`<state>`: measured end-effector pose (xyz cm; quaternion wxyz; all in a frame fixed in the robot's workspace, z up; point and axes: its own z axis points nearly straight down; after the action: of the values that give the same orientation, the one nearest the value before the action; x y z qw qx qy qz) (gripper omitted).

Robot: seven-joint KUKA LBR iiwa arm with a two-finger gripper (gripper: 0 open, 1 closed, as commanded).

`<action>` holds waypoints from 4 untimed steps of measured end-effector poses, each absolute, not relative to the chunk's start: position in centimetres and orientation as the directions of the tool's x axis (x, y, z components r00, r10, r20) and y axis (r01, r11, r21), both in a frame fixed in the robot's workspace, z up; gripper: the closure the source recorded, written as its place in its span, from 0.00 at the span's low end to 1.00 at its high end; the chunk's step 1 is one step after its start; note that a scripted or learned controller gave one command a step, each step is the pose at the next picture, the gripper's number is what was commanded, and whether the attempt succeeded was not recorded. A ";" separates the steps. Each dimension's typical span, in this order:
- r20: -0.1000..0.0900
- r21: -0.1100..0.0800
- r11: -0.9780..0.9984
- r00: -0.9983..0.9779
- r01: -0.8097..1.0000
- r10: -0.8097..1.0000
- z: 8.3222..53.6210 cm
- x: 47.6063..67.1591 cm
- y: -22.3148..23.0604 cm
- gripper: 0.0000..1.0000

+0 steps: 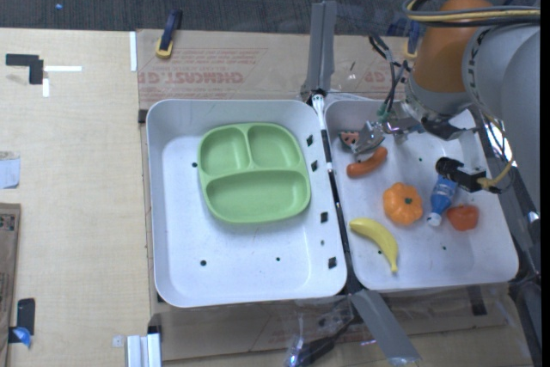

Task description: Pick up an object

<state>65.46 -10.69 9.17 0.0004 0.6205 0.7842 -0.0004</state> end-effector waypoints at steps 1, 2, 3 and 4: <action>0.000 -0.001 0.187 -0.187 0.982 0.982 9.8 55.6 -13.1 0.00; 0.010 0.000 0.158 -0.158 0.987 0.987 9.2 51.0 -17.9 0.00; 0.005 -0.001 0.153 -0.153 0.988 0.988 10.0 51.0 -18.2 1.00; 0.010 -0.002 0.158 -0.158 0.987 0.987 10.0 51.1 -17.8 0.00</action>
<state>51.07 -17.81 10.03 -0.0045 0.6487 0.7611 0.0027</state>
